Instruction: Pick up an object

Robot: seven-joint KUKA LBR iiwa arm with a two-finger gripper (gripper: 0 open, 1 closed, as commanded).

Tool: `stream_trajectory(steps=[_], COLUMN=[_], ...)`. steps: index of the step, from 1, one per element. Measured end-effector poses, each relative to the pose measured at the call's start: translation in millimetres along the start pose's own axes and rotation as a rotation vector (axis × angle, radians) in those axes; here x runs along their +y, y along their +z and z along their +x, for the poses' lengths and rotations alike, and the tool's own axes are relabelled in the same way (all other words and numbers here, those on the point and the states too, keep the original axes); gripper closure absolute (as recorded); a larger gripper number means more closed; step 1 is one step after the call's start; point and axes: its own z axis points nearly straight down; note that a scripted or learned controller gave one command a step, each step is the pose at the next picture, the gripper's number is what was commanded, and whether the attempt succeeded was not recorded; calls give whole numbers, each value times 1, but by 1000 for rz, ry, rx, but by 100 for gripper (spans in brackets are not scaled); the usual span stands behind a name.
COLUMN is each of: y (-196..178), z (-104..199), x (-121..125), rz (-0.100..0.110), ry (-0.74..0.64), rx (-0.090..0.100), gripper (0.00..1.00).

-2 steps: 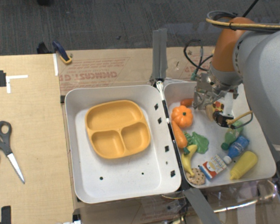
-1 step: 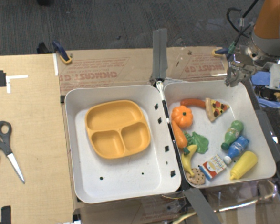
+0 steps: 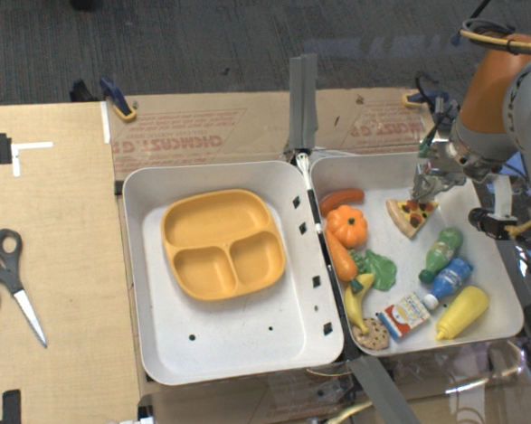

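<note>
My gripper (image 3: 425, 190) hangs low over the upper right part of the right bin (image 3: 371, 167), right at the top edge of a toy pizza slice (image 3: 408, 217). It looks close to or touching the slice; I cannot tell which. Below it lie a green bottle (image 3: 441, 251), a blue bottle (image 3: 449, 279) and a yellow squeeze bottle (image 3: 461, 312). On the bin's left side are a red sausage (image 3: 341, 198), an orange pumpkin (image 3: 347, 227), a carrot (image 3: 342, 263), green leaves (image 3: 376, 269), a banana (image 3: 355, 305), a cookie (image 3: 375, 335) and a small carton (image 3: 404, 317).
The left bin (image 3: 153, 287) holds a yellow divided plate (image 3: 224, 243). A grey divider (image 3: 305, 113) runs between the bins. Scissors (image 3: 13, 280) lie on the cardboard at far left. The arm's orange band (image 3: 493, 91) and cables crowd the right edge.
</note>
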Motion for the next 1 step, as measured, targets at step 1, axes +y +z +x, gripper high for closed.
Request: stream_trajectory(steps=[1], y=[0], z=[0], x=[0], rz=[1], ry=[0], rx=[0], gripper=[0])
